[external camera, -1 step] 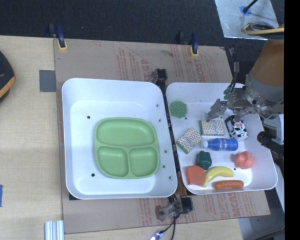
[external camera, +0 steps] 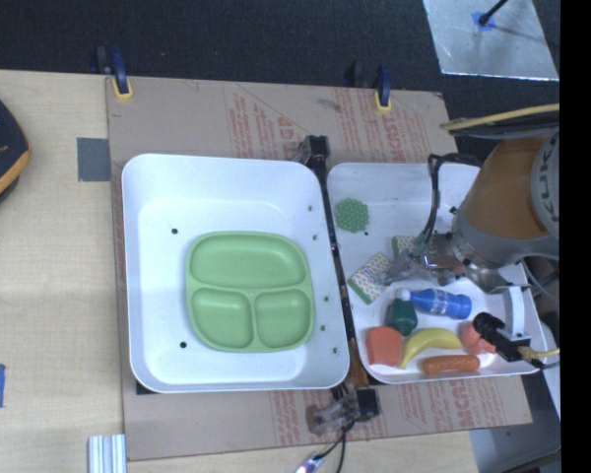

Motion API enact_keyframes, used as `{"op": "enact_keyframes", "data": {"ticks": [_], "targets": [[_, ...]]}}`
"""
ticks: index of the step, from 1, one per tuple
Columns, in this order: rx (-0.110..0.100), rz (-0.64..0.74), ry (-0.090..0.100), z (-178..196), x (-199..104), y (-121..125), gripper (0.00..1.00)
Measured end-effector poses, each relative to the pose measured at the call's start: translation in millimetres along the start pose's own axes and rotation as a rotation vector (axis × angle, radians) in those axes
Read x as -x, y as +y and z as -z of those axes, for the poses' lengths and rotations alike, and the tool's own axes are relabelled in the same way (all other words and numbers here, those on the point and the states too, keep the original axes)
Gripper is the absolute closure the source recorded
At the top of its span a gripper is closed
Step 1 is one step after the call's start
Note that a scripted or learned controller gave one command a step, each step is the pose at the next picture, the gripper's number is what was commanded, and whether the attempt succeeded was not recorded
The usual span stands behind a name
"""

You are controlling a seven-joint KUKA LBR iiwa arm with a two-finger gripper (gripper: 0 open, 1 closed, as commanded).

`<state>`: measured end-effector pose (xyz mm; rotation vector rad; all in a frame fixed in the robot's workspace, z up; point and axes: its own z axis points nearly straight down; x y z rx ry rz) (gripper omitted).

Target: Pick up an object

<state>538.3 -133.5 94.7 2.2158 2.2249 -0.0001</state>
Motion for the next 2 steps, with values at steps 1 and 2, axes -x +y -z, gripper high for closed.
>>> {"op": "enact_keyframes", "data": {"ticks": [1, 2], "targets": [[0.005, 0.0, -0.001, 1, -16, 63, 0.0], [-0.003, 0.0, 0.001, 121, -44, -9, 0.0]]}}
